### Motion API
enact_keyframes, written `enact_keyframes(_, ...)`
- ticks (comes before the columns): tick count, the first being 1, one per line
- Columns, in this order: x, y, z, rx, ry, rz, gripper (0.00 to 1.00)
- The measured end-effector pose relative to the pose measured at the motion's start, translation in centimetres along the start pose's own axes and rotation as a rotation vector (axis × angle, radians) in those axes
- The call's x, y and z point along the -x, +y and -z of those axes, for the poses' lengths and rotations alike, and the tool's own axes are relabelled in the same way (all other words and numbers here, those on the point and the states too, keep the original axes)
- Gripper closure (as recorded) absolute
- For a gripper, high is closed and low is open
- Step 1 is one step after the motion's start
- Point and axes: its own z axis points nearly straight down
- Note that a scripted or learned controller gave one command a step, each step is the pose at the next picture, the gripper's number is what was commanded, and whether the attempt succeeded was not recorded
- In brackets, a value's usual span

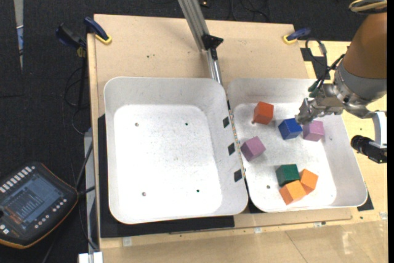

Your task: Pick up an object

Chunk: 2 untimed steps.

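Note:
The right bin (345,191) holds several small blocks. An orange block (263,113) lies at its upper left, a blue block (289,129) near the middle, and a purple block (314,130) just right of the blue one. Another purple block (252,148) rests near the bin's left wall. A green block (287,173) and two orange blocks (300,186) cluster at the front. My gripper (306,116) hangs low over the gap between the blue block and the right-hand purple block. Nothing shows between its fingers.
The left bin (123,95) lies beside the right one, sharing a black-clipped divider (233,138). A slanted metal pole (191,3) crosses the back of the bench. A teach pendant (31,203) sits off the bench at lower left. Clamps (98,31) hold the board's back corners.

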Motion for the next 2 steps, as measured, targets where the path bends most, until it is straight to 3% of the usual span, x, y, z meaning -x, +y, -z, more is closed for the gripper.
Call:
enact_keyframes(1, 0.0, 0.1, 2.0, -0.002, 0.0, -0.001, 1.0)
enact_keyframes(2, -5.7, -0.6, 1.1, -0.007, 0.004, 0.004, 1.0)
